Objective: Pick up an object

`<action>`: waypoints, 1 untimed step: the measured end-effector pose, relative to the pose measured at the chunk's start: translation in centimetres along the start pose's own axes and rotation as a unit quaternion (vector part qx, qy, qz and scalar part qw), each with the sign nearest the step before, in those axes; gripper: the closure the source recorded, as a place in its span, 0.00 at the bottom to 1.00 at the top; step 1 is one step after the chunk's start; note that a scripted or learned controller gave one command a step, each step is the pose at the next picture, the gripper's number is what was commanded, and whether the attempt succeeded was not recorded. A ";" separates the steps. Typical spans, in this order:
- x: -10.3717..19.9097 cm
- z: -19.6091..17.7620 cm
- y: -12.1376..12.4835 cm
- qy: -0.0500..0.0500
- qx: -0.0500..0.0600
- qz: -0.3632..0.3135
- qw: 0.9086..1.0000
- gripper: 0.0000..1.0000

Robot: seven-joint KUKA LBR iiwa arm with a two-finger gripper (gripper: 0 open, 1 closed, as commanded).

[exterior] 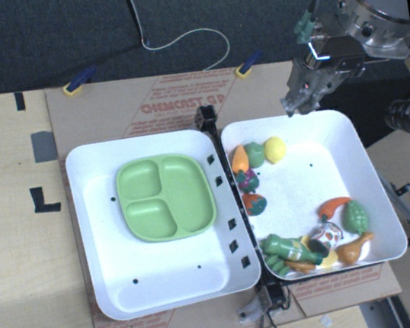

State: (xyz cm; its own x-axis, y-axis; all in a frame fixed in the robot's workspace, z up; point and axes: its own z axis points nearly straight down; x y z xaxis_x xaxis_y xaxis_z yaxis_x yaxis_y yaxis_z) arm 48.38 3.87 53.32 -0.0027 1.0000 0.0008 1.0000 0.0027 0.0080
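Small toy foods lie in the right bin [361, 173]. A yellow lemon-like piece [274, 149] and an orange carrot [239, 158] sit near its far left corner. A purple and green piece [249, 181] and an orange and green one [254, 204] lie just below them. At the near edge is a heap with green pieces [280, 248], a green ribbed piece [354, 216] and a brown one [350, 252]. My gripper [302, 101] hangs above the far rim of this bin, right of the lemon, with nothing seen between its fingers.
The left bin [109, 290] holds a light green divided plate [166, 196]. Black clips [225, 202] join the two bins along the middle. A white cable [186, 43] loops behind the bins on the dark floor. Cardboard lies under both bins.
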 end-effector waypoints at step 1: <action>4.5 -0.2 0.0 0.000 0.004 -0.002 1.000 1.00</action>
State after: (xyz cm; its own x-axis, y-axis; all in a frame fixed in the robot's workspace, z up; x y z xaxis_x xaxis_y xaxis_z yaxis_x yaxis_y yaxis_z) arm 48.36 8.35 53.47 -0.0058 1.0000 0.0004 1.0000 0.0058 -0.0001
